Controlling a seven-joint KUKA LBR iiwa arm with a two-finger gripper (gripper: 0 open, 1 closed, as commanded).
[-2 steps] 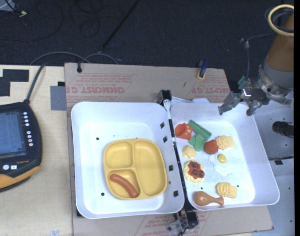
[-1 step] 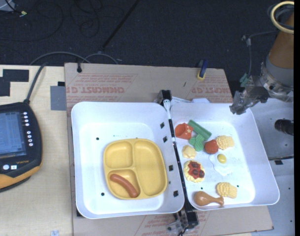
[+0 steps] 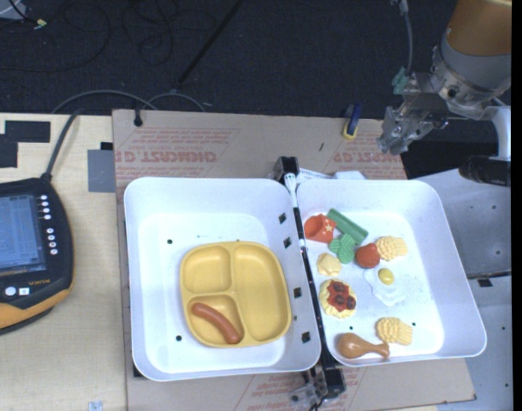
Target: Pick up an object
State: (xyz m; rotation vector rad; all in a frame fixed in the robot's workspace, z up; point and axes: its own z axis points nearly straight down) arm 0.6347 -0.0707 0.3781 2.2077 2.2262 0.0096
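The end effector (image 3: 400, 135) hangs above the counter (image 3: 210, 148), beyond the far edge of the right bin (image 3: 453, 229); whether it is released or clenched cannot be told. Toy foods lie in that bin. A sausage (image 3: 216, 322) rests on the yellow tray (image 3: 235, 294) in the left bin (image 3: 158, 221).

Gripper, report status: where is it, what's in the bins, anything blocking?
Gripper above bench, behind right bin, carrying nothing visible. Toy foods loose in right bin; sausage on yellow tray, left bin. Nothing blocking.
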